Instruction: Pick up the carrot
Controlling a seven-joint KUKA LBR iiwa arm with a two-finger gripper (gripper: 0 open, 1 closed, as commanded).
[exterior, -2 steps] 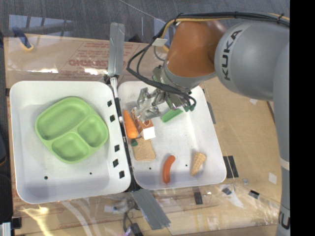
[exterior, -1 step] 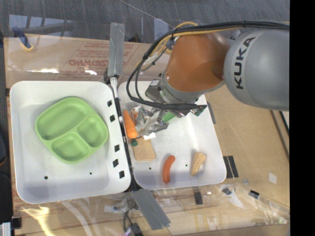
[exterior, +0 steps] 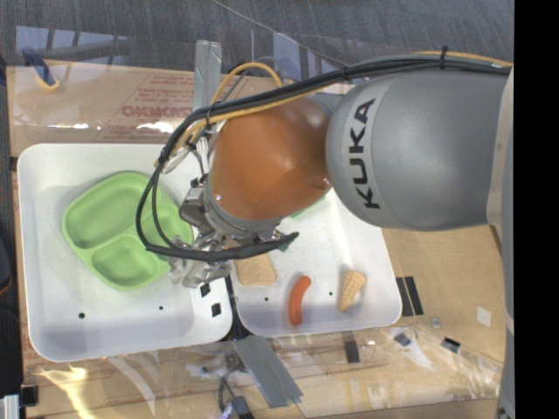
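- Slim orange carrot [exterior: 299,300] lies bare on the right white bin [exterior: 377,253] floor, between a tan bread slice [exterior: 256,271] and a ridged cone [exterior: 351,289].
- Hand [exterior: 205,267] sits low over the seam between the bins, under the orange wrist band [exterior: 262,168]; can't tell its state.
- Green divided plate [exterior: 113,227] is partly hidden by cables [exterior: 162,201].

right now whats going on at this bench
A grey KUKA arm reaches in over two white bins, its gripper low near the divide between them. The carrot lies untouched in the right bin, between a tan bread-like piece and a cone-shaped item. A green divided plate sits in the left bin.
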